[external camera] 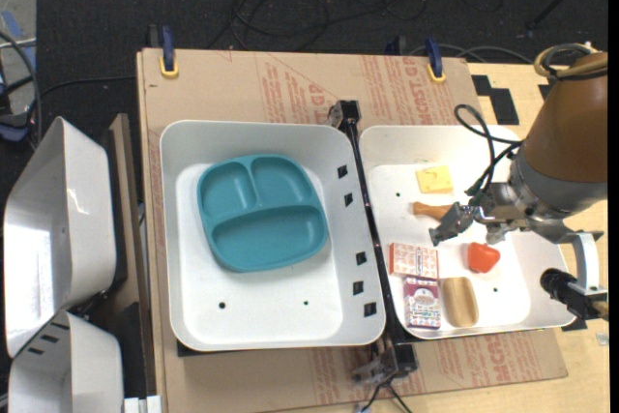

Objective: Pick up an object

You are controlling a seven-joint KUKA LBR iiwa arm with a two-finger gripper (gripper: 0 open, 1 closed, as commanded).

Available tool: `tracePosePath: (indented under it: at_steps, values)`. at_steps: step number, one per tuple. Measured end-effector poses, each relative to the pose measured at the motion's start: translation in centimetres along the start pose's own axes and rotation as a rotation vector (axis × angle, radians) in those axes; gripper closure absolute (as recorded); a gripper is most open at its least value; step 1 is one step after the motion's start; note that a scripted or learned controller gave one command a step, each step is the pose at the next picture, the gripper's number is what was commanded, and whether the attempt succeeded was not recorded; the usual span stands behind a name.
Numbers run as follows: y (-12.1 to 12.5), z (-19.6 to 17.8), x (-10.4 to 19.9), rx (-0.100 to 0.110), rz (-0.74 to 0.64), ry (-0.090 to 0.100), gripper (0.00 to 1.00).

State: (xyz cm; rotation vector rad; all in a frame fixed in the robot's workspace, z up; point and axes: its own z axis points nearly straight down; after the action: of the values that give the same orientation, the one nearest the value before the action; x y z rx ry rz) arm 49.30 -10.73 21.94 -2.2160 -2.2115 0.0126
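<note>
Red printing runs across the cardboard sheet point(290, 82) under the bins, upside down and too faint to read. The small packet point(422, 302) bears illegible print.

Two bins side by side: divided plate point(262, 212) in the left bin point(184, 305), all else in the right bin point(387, 150). Taking the tomato point(483, 256) as landmark: cheese slice point(434, 179) behind, carrot-like piece point(432, 209) behind-left, gripper point(464, 222) just left. Printed card point(413, 259) farther left, small carton point(422, 303) and bread roll point(462, 301) in front-left, touching.
</note>
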Motion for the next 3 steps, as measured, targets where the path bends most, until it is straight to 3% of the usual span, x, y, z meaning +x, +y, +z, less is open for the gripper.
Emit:
tracePosePath:
  at_steps: [1,3]
  values:
    - [0.3,-0.6,0.0,-0.012,-0.003,-0.002,0.00]
    - [0.0,11.3,0.5,-0.007,0.000,-0.001,0.00]
